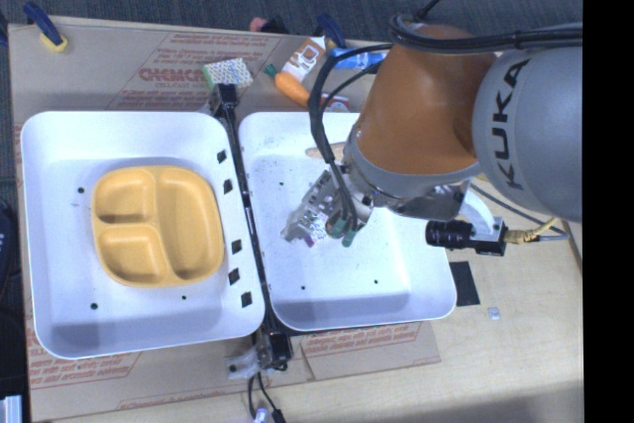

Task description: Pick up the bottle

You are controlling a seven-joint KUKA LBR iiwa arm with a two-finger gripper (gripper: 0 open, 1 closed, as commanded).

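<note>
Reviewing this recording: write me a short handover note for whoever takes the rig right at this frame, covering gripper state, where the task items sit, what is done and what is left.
Gripper: low inside the right white bin, near its middle; whether its fingers are open or shut cannot be made out, and nothing is visibly held.
Orange-and-white bottle: lying on the cardboard behind the bins, outside both, near a small checkered packet.
Left white bin: holds a yellow three-compartment plastic tray.
Done: nothing confirmed; the bottle is not picked.
Left: move the arm to the bottle, grasp it, lift.
</note>
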